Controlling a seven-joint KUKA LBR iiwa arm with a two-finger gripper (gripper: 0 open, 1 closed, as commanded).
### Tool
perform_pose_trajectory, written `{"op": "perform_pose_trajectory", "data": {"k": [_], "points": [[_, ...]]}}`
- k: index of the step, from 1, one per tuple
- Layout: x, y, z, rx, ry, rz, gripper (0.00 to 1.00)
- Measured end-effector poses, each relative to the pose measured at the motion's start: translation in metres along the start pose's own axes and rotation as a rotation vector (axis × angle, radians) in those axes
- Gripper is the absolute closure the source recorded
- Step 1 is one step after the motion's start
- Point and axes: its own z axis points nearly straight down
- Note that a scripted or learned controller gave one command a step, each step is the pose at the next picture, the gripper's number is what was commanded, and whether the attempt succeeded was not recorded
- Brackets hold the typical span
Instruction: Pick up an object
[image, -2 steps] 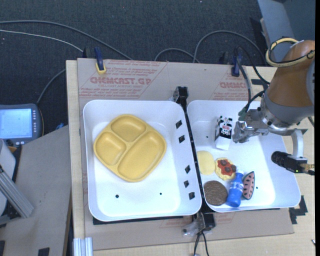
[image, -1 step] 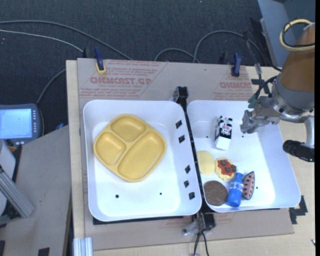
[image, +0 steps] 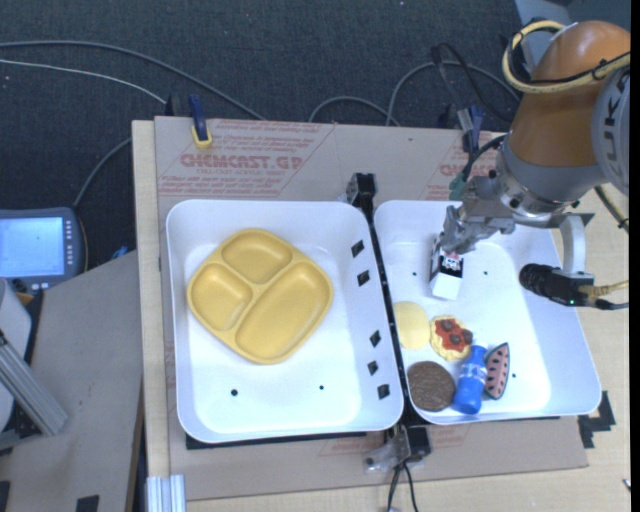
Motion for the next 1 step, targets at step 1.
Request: {"op": "perform_pose_trajectory", "data": {"k": [1], "points": [[0.0397,0.0301,0.0145,0.001,-0.001,0.002,1.00]]}}
